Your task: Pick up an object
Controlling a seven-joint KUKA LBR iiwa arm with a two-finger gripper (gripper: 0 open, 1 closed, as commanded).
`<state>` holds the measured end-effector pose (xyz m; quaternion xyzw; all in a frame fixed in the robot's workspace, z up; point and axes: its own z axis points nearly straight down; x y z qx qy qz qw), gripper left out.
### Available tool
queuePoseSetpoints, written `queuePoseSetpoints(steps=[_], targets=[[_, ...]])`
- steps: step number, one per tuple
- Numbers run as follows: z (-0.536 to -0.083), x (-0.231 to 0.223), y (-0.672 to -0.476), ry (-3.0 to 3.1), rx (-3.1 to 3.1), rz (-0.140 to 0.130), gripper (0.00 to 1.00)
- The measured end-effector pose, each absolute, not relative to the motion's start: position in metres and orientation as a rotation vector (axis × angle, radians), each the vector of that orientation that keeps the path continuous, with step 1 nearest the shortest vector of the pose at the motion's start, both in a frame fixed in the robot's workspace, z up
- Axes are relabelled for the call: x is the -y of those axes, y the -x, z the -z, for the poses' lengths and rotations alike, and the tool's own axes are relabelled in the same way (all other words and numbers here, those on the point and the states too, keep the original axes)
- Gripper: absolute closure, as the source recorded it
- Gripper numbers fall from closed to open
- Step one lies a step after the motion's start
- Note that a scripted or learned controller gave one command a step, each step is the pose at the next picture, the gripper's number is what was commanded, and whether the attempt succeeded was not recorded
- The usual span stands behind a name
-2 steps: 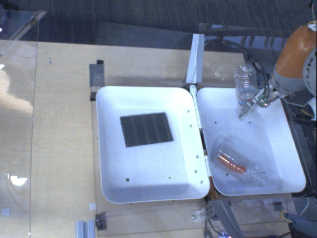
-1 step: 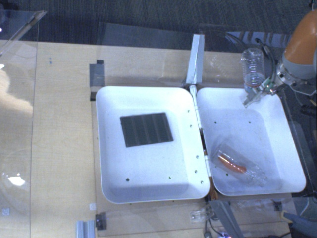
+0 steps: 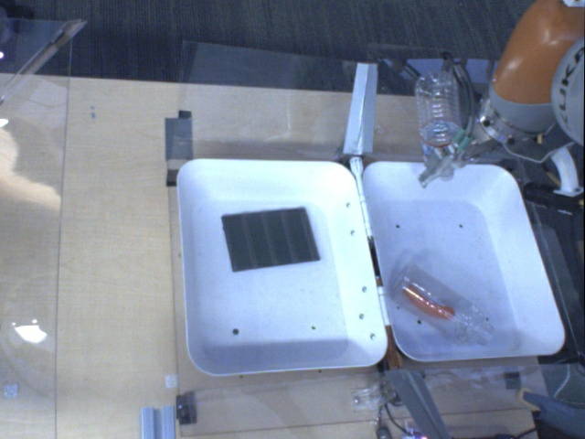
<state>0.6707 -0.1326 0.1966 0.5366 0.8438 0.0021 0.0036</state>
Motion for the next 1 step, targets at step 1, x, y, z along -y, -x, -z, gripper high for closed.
queuePoseSetpoints(steps=[1], targets=[[-0.1971,0.1341,-0.6703,-1.734,-2.611,-0.006,1.00]])
